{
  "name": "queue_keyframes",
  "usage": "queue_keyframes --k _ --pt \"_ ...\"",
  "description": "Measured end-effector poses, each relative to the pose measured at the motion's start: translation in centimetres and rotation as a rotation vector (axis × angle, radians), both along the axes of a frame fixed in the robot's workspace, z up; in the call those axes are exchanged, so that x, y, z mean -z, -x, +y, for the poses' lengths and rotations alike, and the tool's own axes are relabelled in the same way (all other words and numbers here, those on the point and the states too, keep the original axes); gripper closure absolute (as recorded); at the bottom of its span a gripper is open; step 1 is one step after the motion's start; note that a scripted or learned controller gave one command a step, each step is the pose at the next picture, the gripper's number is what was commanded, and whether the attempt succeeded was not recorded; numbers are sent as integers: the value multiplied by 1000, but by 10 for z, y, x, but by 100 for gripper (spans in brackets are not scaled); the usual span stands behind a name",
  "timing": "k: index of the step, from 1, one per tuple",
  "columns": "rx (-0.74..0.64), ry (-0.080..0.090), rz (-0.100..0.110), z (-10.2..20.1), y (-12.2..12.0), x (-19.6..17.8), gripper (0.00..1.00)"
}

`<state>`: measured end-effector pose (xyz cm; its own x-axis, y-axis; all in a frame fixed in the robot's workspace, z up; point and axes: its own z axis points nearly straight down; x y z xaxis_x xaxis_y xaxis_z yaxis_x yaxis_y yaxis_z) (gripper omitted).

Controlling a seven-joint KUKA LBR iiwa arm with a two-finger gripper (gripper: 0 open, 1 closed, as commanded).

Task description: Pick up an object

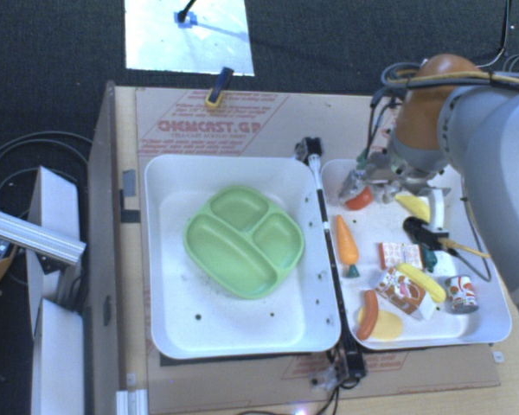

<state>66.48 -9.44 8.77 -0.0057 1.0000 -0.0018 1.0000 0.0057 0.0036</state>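
A bulky grey arm [493, 137] with a rounded orange band [428, 102] and yellow and black cables running along it.

bins [233, 340]: 2 | green plate [244, 240]: 1 | carrot [347, 242]: 1 | can [461, 294]: 1

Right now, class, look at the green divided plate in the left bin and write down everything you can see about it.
The green divided plate is pale green and looks like smooth plastic. It is roughly oval with rounded corners and a raised rim, and ridges split it into three compartments: one long, two smaller. It lies flat, right side up, turned at a slant, near the middle of the left white bin. It touches the bin floor alone.
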Motion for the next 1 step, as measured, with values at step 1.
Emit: queue_keyframes --k 1 --pt "-1 -1 -1 1 1 -15 100"
